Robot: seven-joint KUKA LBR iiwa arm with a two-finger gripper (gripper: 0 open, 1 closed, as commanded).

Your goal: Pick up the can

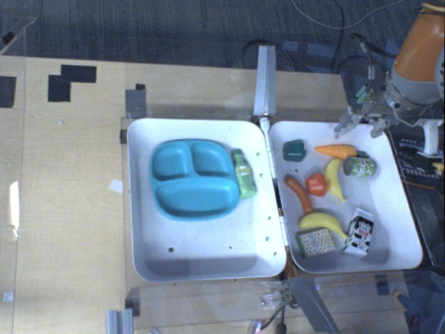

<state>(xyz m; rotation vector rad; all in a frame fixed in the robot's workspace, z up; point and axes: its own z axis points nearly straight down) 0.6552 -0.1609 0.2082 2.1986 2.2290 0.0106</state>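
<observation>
Left white bin [139, 256]: a blue sectioned plastic tray [193, 178] is lying flat, a pale green bottle [243, 175] resting against its right edge.

Right white bin [410, 245]: a dark green block [294, 150], red sausage-shaped toy [299, 192], red pepper [316, 184], orange carrot [335, 150] and two yellow bananas [336, 177] are sitting loosely scattered, probably tipped in as clutter. The small green-labelled can [359, 166] is lying on its side just right of the carrot.

The pincer [361, 122] is hovering over the bin's far rim, near the can, fingers parted and gripping nothing, seemingly lining up a descent.
</observation>
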